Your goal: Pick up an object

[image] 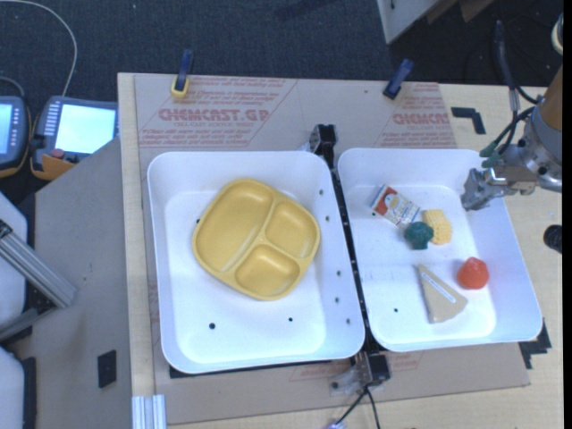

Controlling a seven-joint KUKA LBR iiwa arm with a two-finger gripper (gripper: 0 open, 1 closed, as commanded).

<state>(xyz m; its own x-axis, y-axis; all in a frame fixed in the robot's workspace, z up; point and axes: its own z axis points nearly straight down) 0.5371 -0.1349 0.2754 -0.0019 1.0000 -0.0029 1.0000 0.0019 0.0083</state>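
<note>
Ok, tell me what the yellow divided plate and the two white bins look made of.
Yellow three-compartment plate: likely moulded plastic, matte with a soft sheen, with smooth rounded dividers. White shallow bins: probably thin formed plastic, smooth and slightly glossy, with rounded corners and rolled rims.

Bright, even overhead light washes the two white bins (pixel 170 239) almost to glare, casts only faint soft shadows beside the yellow divided plate (pixel 256 238) and the orange ball (pixel 473 273), and leaves the whole frame slightly soft, with the dark floor (pixel 268 16) dim and grainy.
</note>
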